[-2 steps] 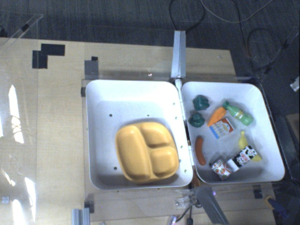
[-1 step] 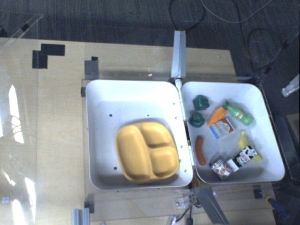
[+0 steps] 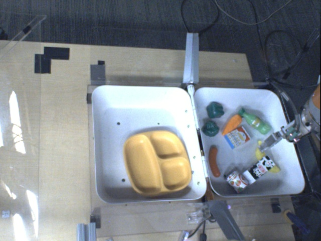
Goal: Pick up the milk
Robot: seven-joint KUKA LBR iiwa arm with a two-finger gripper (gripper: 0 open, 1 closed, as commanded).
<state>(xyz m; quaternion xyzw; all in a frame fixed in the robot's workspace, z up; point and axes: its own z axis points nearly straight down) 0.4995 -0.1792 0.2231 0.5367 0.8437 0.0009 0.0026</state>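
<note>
So the small cow-patterned black-and-white milk carton (image 3: 265, 166) lies at about 5 o'clock in the right white bin (image 3: 281, 102). The end effector (image 3: 273, 140) hovers just above it toward 1 o'clock; can't tell if it's open or closed.

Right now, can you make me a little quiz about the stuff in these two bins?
1. True or false: the yellow tray lies in the left bin.
2. Which lies closest to the milk carton? A) the green bottle B) the small can C) the upper green lump
3. Fill in: the gripper hovers over the ___ bin, above the milk carton in the picture.

Key: 1 true; 2 B; 3 right.
</note>
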